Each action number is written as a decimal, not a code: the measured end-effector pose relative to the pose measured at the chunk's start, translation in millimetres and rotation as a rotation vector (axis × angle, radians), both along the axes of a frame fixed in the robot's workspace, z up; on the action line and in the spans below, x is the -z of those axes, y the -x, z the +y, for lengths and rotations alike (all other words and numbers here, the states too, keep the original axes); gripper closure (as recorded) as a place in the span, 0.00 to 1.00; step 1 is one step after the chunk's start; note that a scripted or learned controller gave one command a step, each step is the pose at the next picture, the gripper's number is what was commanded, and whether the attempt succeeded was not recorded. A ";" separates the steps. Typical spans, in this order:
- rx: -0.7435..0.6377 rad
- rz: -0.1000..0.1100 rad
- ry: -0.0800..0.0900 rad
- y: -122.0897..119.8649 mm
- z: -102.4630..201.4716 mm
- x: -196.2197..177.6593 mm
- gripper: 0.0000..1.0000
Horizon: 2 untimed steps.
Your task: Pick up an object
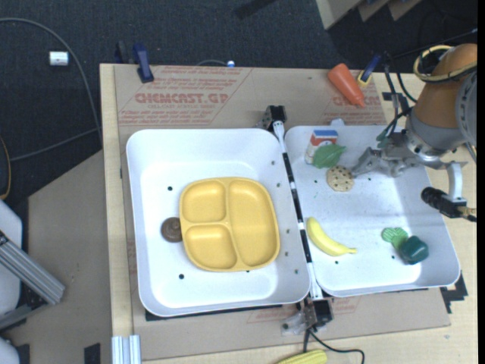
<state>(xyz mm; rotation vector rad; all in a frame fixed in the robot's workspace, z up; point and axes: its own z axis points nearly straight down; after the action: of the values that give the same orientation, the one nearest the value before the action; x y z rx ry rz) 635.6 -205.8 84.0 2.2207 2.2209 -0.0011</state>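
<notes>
gripper: the gripper (364,163) hangs low over the upper part of the right bin (379,271); whether it is open or closed cannot be told, and nothing is visible in its hold
arm: the arm (443,105) comes in from the right, orange band above the wrist
nearest object: a round tan cookie (341,178) lies just left of and below the gripper tip, very near it
other objects: a green leaf piece (328,155) and a small white carton (321,141) sit near the bin's upper left corner; a banana (328,240) lies lower left; a dark green object (408,246) lies lower right
left bin: the left bin (151,203) holds a yellow divided plate (227,224), with a brown round piece (171,230) touching its left edge
</notes>
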 end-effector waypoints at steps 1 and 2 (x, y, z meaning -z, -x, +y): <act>-0.001 -0.004 0.000 -27.3 44.5 -102.9 0.00; -0.001 0.003 -0.002 -27.0 84.6 -27.2 0.00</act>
<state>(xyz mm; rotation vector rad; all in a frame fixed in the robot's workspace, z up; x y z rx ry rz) 662.6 -121.2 111.3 2.2221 2.2251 -0.0017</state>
